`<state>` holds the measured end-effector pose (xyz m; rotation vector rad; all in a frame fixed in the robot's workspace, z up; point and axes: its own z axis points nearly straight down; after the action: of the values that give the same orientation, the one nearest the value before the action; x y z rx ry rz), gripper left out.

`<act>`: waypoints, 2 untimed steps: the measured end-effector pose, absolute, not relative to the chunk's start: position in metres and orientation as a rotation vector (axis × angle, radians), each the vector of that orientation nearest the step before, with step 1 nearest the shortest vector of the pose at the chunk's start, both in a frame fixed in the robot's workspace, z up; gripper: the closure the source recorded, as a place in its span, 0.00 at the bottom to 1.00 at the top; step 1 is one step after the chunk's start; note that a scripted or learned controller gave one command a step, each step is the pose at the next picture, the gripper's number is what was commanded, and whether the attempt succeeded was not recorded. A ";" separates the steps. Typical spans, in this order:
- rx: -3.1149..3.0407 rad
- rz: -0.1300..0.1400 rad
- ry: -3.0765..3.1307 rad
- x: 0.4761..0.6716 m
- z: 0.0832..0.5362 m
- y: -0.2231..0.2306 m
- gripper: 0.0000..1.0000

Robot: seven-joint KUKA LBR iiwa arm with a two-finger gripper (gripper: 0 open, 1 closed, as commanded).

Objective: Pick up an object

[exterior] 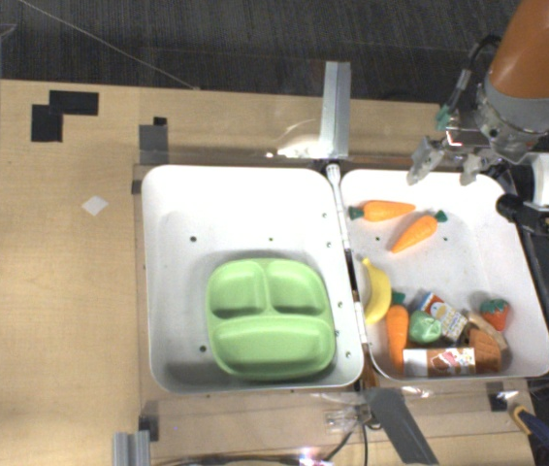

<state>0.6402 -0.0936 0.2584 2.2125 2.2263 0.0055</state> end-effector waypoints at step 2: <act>2.055 0.006 2.371 0.532 0.221 -0.106 0.00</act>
<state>0.5320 -0.1056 0.2214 2.0549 2.3709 0.0058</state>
